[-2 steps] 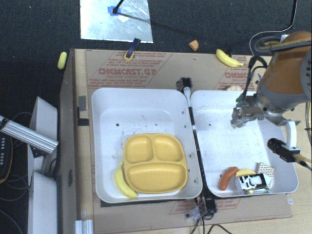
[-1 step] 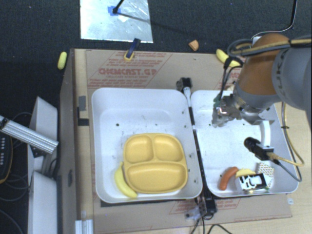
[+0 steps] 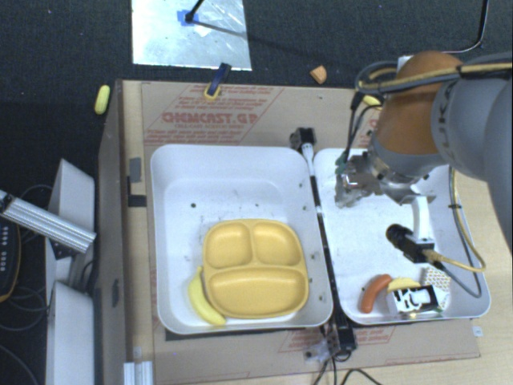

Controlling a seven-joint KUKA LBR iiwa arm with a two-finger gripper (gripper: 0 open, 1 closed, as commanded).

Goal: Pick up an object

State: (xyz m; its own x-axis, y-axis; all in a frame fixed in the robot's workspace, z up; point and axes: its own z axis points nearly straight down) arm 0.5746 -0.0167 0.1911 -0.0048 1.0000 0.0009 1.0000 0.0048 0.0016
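Approach step: gripper point(image 3: 350, 184) hovers over right white bin's point(image 3: 353, 299) far-left area, can't tell its state. Nearest candidate, orange sausage-shaped toy point(image 3: 373, 292), lies near-right; next move must travel there and descend.

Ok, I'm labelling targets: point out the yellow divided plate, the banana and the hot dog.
yellow divided plate point(image 3: 255, 268), camera view, centre ridge.
banana point(image 3: 200, 301), camera view, middle of its curve.
hot dog point(image 3: 374, 292), camera view, mid-length.
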